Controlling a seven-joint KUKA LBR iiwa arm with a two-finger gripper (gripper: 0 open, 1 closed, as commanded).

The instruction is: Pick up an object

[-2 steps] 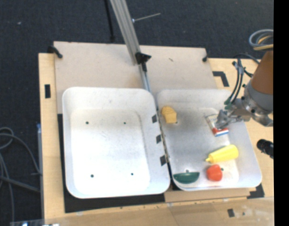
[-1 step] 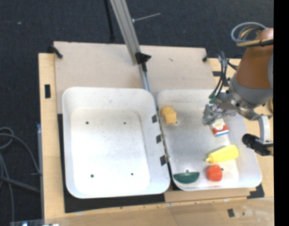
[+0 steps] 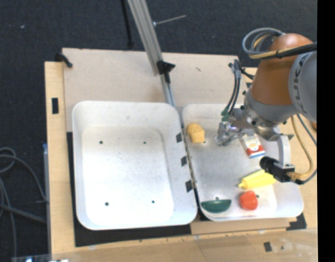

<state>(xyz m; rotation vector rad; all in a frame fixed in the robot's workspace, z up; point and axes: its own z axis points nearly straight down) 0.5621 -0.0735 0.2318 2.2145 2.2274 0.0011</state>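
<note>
Nearest me, a red tomato-like toy, a dark green piece and a yellow piece are lying along the right bin's front edge. Farther back, I am seeing the gripper hanging over that bin, just right of a yellow-tan toy and left of a red-and-white carton; its grip I cannot tell.

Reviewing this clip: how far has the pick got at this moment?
Done: the gripper is down inside the right bin, between the yellow-tan object and the red-and-white carton. In hand: nothing visible between its fingers. Left: grasping and lifting; the yellow object, red object and green object all lie in the bin.
</note>
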